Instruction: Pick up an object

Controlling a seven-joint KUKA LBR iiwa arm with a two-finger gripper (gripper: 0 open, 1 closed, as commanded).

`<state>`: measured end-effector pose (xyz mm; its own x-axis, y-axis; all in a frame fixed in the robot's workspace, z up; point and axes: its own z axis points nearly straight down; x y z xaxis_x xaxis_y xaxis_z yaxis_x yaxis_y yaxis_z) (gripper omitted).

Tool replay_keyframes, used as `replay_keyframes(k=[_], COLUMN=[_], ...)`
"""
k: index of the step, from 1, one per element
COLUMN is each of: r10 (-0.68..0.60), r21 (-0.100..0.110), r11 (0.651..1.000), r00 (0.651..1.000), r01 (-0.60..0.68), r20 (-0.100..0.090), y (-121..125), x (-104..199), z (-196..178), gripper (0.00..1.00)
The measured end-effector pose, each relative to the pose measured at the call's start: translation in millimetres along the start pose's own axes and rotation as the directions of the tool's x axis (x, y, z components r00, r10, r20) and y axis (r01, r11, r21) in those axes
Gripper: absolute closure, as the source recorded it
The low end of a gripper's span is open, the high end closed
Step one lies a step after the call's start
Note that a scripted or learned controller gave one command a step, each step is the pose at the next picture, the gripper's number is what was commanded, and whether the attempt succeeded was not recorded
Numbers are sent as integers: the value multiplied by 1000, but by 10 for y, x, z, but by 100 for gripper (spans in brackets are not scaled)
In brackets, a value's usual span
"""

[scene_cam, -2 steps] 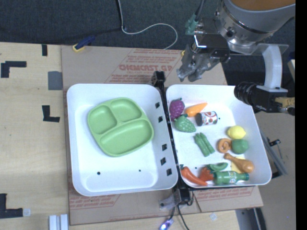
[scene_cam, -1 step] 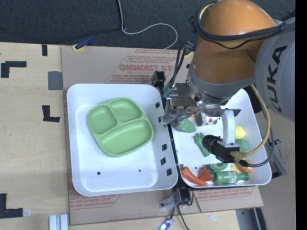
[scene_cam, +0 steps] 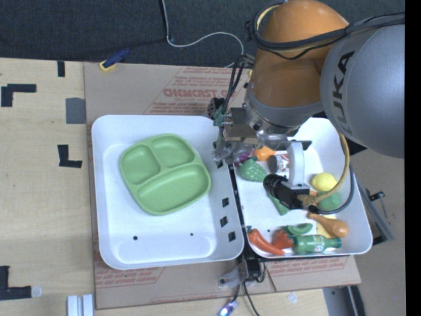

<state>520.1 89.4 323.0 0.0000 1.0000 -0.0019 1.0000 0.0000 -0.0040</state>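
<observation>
My gripper (scene_cam: 231, 145) hung over the far left corner of the right bin (scene_cam: 358, 239), by the divider; I could not tell its opening or contents. Toy foods, including a green bottle (scene_cam: 316, 244), lay there. The left bin (scene_cam: 108, 242) held a green plate (scene_cam: 166, 174).

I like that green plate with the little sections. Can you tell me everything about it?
The green plate looks like smooth, light green plastic, with rounded corners and three compartments: two small ones above, one big one below. Nothing lies in them. It rests flat and slightly turned in the left white bin, near its upper middle, touching only the bin's floor.
</observation>
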Motion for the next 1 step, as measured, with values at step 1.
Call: replay_keyframes(k=[1], r10=[0], r21=[-11], r11=[1000], r00=[1000], r01=[0], r20=[-3], y=[-377], x=[-300], z=[-958], gripper=[100])
